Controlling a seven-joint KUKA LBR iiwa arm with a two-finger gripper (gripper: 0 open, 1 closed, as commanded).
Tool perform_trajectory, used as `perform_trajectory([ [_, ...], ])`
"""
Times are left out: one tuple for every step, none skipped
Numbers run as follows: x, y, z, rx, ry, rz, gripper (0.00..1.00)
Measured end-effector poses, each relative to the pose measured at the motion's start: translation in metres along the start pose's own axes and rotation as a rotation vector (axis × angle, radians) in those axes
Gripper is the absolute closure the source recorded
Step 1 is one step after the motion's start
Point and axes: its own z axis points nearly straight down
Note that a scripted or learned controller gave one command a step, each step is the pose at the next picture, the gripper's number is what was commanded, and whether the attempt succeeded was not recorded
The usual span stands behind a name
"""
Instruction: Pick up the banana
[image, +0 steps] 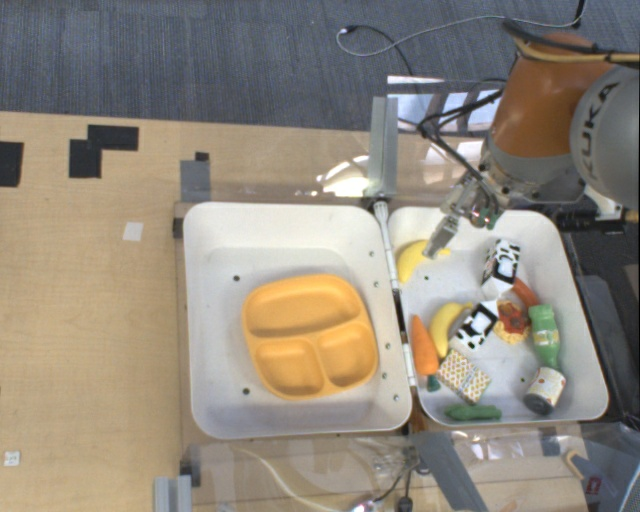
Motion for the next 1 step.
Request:
perform_trajectory([
  [-0.0016,0.0025,-0.0133,-0.006,-0.008,0.001,1.0],
])
